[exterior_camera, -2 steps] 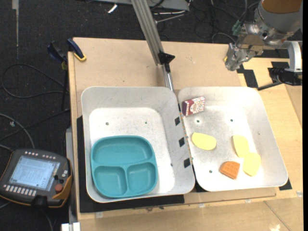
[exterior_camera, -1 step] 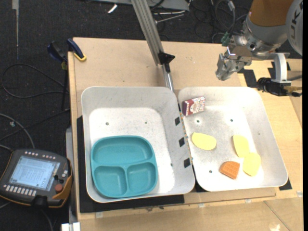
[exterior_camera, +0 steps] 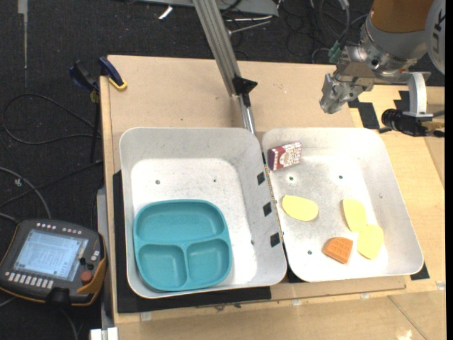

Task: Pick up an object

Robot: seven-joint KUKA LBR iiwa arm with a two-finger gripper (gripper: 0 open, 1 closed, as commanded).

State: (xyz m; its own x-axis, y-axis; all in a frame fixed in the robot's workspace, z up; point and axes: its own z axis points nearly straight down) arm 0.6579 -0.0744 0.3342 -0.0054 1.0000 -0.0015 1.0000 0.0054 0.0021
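Hanging above the far right of the surface, the end effector sits beyond the right bin's far rim; whether it is spread or pressed together cannot be told. Inside that bin, well apart from it, lie a small carton, three yellow pieces and an orange waffle. The left bin carries a teal tray.

Quick tally: two shallow white plastic bins, left one and right one. One teal plastic tray with three compartments. Three flat pale yellow pieces: an oval one, a longer one and a rounder one. One small orange waffle-like piece. One little dark red and white carton. One handheld grey control pendant with a screen
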